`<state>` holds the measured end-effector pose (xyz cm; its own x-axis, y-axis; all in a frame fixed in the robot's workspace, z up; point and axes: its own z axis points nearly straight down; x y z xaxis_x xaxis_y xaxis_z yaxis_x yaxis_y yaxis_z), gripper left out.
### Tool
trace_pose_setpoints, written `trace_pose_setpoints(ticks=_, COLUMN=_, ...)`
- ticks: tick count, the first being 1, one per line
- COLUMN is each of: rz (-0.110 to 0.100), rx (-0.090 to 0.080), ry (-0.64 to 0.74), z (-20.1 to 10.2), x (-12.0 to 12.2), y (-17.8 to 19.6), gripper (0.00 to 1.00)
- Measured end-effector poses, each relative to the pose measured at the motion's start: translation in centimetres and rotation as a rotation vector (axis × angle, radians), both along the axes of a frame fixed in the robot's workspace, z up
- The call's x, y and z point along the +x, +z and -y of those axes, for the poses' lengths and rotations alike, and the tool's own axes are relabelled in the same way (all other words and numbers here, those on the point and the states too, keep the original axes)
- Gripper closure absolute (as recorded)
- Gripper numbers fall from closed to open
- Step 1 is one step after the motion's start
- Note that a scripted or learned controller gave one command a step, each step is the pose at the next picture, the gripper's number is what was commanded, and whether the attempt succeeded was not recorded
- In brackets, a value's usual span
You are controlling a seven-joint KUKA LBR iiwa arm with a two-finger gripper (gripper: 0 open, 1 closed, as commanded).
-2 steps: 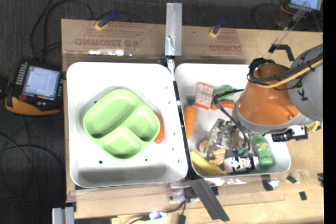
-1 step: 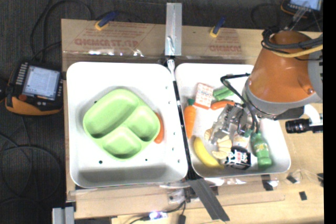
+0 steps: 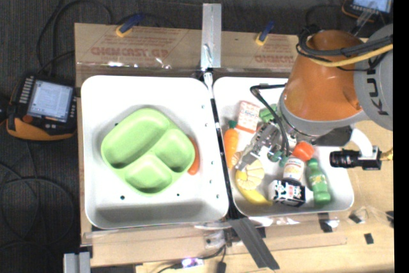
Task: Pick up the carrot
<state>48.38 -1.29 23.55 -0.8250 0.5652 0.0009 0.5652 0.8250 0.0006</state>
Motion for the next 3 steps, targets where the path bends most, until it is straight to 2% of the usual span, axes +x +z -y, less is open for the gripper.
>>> trace_pose_setpoints(ticks=1, rz=-0.004, rx=0.000, ry=-0.041, z=-1.8, x=-0.1, y=-2.9, gripper=1.00)
trace_pose_setpoints(ticks=2, rz=-0.003, rx=-0.001, ry=-0.309, z=-4.5, x=-0.1, y=-3.1, gripper=1.00)
trace_pose_setpoints(ticks=3, rz=-0.001, rx=-0.004, ry=-0.063, z=-9.1, x=0.0, y=-0.5, gripper=1.00)
